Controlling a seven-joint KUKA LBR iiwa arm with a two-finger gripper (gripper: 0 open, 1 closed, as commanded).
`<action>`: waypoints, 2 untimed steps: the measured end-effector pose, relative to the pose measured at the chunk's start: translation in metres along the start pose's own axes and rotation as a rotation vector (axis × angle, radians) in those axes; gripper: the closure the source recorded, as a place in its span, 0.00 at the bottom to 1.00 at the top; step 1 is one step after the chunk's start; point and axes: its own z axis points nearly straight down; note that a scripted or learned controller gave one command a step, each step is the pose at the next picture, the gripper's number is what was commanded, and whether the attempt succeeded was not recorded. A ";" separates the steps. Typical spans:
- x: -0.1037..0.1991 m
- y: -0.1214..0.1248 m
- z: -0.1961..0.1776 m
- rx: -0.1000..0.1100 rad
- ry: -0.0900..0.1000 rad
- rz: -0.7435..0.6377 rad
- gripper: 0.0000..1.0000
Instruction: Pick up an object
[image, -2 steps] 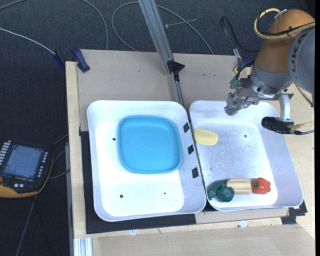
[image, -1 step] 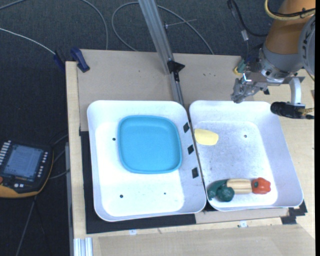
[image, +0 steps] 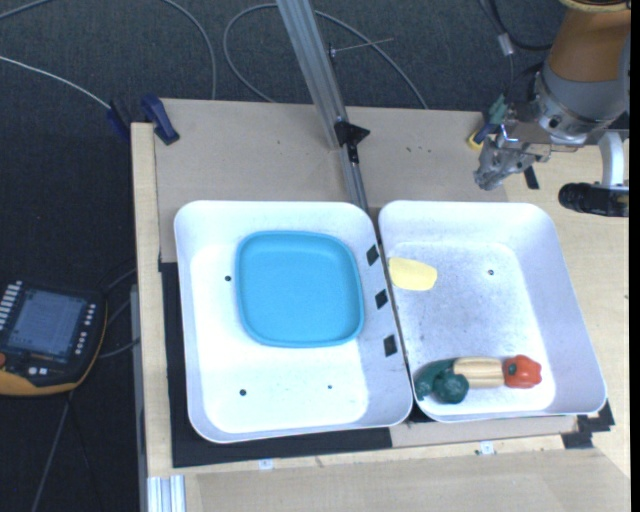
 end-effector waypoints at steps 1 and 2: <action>0.050 -0.017 0.017 0.005 0.001 -0.003 1.00; 0.100 -0.041 0.031 0.005 0.001 -0.004 1.00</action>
